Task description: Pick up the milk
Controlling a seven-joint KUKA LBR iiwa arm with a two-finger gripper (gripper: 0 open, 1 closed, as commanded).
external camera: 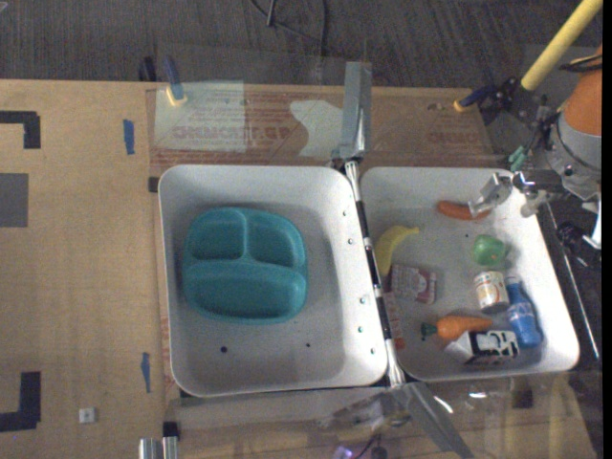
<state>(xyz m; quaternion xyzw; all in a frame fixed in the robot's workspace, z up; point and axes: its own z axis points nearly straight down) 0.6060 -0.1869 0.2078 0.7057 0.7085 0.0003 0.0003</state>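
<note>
- i see the milk (pixel 491 345), a small white carton with black print i can't read, lying on its side in the near right corner of the right bin (pixel 564 338), touching the carrot (pixel 461 326) and just beside the blue bottle (pixel 522 317).
- the gripper (pixel 509 192) hangs over the bin's far edge, just beside the sausage (pixel 459 209); i cannot tell whether its fingers are apart or together.
- a red-and-white packet (pixel 413 282) lies mid-bin, writing illegible.
- a banana (pixel 392 245), green apple (pixel 489 250) and small can (pixel 491 290) crowd the rest.
- the left bin (pixel 186 361) holds a teal tray (pixel 245 264) with bare floor around it.
</note>
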